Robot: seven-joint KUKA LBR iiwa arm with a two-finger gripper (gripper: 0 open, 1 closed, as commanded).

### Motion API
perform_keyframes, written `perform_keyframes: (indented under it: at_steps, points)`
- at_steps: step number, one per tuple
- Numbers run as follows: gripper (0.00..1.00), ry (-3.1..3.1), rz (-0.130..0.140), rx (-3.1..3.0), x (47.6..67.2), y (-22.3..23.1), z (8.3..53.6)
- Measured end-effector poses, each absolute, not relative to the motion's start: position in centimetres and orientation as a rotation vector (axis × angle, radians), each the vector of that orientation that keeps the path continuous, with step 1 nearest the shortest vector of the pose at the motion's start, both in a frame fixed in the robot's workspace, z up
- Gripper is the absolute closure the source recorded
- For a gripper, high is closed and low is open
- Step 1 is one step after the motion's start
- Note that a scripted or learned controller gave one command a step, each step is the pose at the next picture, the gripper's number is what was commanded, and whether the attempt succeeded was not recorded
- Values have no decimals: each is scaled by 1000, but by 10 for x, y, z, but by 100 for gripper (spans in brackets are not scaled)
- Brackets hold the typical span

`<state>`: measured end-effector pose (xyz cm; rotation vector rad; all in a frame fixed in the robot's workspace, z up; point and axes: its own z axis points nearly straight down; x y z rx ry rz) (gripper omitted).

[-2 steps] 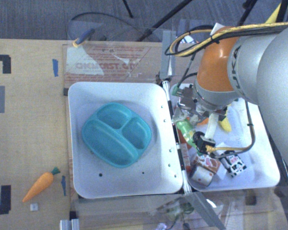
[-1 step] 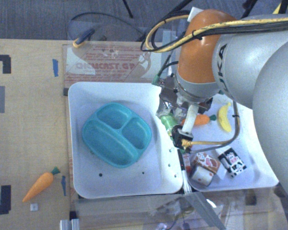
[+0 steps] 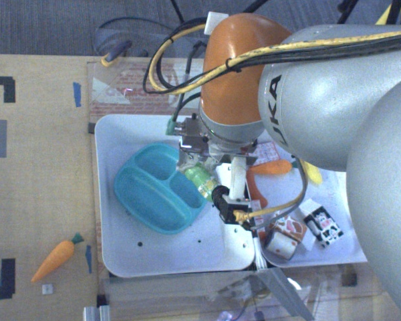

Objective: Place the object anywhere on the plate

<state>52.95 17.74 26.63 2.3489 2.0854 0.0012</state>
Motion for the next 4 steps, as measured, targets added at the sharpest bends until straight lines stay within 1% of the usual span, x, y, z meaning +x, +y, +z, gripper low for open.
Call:
perform_keyframes:
  at_steps: [1,2,3,4]
  points:
    - [0,2086,1,2348,529,177,266]
    - [100,2086,3,2346,530,178,276]
    - [100,2316,-5,2127,479,225,216]
    - [100,2310,-1,2133,480,224,226]
